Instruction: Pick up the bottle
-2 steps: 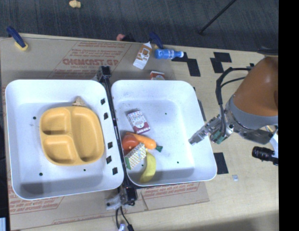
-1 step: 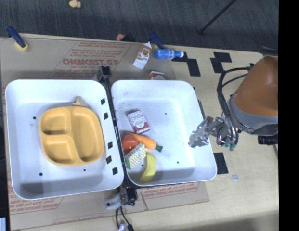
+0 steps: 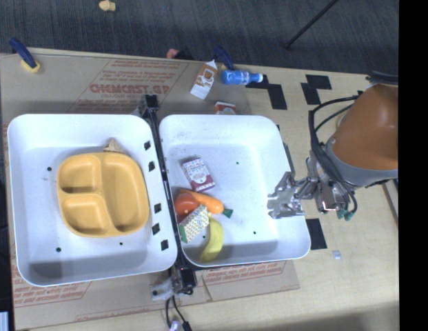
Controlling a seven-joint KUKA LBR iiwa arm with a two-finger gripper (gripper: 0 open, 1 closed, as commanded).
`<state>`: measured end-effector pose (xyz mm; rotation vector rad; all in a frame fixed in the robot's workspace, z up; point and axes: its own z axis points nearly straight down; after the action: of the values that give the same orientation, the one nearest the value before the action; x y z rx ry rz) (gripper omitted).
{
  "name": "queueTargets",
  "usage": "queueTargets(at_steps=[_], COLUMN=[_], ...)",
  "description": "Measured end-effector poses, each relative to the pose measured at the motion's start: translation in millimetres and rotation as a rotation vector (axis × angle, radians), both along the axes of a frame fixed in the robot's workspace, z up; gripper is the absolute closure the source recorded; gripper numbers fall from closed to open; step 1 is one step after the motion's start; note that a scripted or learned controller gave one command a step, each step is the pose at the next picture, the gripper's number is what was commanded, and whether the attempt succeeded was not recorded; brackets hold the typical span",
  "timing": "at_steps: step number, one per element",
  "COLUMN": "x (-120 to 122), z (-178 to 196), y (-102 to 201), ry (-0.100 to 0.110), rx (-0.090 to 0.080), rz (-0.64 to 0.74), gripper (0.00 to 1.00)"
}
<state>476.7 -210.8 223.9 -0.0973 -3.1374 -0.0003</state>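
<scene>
Left bin (image 3: 24, 185): a yellow plate (image 3: 102, 193) with three parts sits in it.
Right bin (image 3: 258, 143): a small red box (image 3: 198, 173), a carrot (image 3: 200, 201), a shiny packet (image 3: 194, 223) and a banana (image 3: 213, 240) lie near its left side.
Bottle (image 3: 236, 78): blue, lying on its side on the bench, behind the right bin, near a small carton (image 3: 204, 80).
Gripper (image 3: 281, 202): at the right wall of the right bin, fingers a little apart, nothing between them.
Arm (image 3: 365, 140): grey and orange, at the right.

Quick count: two white bins (image 3: 34, 136), one yellow divided tray (image 3: 102, 193), one blue bottle (image 3: 238, 78), one carrot (image 3: 207, 202), one banana (image 3: 214, 240), one red packet (image 3: 198, 174), one tomato-ish thing (image 3: 184, 205), one gripper (image 3: 282, 200).
</scene>
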Motion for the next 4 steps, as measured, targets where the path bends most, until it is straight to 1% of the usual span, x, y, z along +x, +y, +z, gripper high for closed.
queueTargets(at_steps=[1, 2, 4], x=[0, 9, 7], z=[-36, -12, -37], y=[0, 0, 1], ry=[0.000, -0.003, 0.002], rx=[0.001, 0.000, 0.004], rz=[0.361, 0.481, 0.989], gripper=[1.00, 1.00, 1.00])
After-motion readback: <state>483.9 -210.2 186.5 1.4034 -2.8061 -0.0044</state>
